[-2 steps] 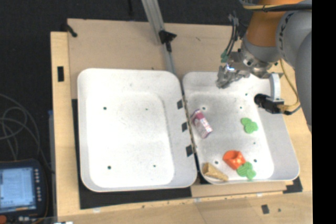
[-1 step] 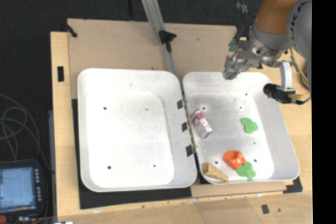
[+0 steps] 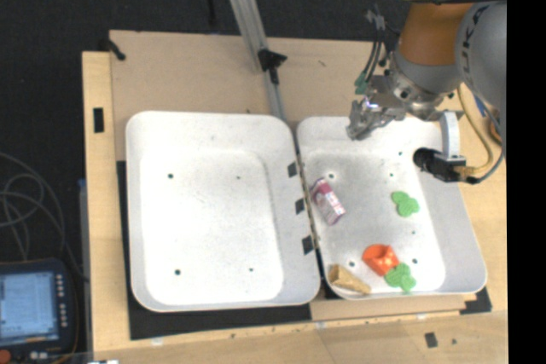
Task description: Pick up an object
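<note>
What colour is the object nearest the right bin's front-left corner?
Tan, a wedge-shaped piece, seen in the camera view.

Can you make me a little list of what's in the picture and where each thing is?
arm: grey and orange, reaching in from the right
pincer: over the far end of the right bin, holding nothing I can see
pink packet: right bin, near its left wall
green toys: one mid-right, one at the near edge
orange toy: beside the near green one
tan wedge: near-left corner
left bin: white
</note>
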`<state>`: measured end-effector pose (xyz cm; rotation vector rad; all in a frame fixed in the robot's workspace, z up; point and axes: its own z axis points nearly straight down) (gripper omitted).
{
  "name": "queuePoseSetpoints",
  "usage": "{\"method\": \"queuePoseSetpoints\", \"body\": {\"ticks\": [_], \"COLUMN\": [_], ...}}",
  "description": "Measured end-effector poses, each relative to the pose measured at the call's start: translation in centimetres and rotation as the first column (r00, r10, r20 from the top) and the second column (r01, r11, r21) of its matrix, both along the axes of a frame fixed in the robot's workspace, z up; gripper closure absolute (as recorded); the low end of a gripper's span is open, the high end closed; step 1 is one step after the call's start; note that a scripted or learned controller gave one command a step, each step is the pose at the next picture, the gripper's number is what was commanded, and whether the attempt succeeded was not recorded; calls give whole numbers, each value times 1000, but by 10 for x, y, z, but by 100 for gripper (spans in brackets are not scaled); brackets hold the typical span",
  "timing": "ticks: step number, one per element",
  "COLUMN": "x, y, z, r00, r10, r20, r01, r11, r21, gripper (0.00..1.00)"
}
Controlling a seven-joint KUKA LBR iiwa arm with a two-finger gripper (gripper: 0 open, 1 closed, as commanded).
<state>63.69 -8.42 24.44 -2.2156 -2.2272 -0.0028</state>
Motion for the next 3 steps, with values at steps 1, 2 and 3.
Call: {"method": "queuePoseSetpoints", "body": {"ticks": [1,2,3], "x": [-27,-43,-76], "y": [53,93,146], "z": [-7,-4,0], "r00": [1000,1000,1000], "r10": [1,1,2], "r20": [-2,-1,-2], "r01": [-1,-1,-2], "r11": [1000,1000,1000], "r21": [0,0,1], "gripper": [100,100,100]}}
